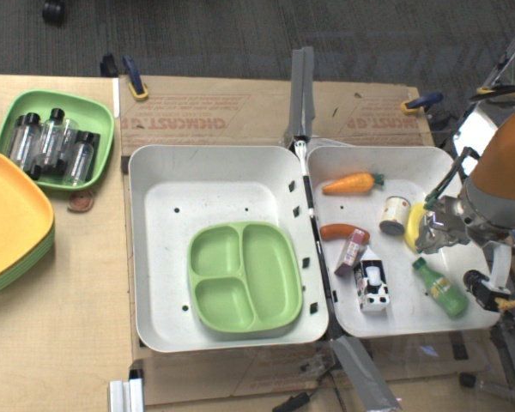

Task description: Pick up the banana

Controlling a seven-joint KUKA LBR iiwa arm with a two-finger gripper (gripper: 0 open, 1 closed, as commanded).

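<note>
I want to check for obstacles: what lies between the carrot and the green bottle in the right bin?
In the camera view, the small can and the banana lie between the carrot and the green bottle.

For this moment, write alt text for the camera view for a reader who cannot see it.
The gripper is low in the right bin, at the banana, among a carrot, a small can and a green bottle. The left bin holds a green divided plate.

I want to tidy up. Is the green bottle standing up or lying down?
Lying down. The green bottle rests on its side on the right bin's floor, cap pointing up-left.
</note>
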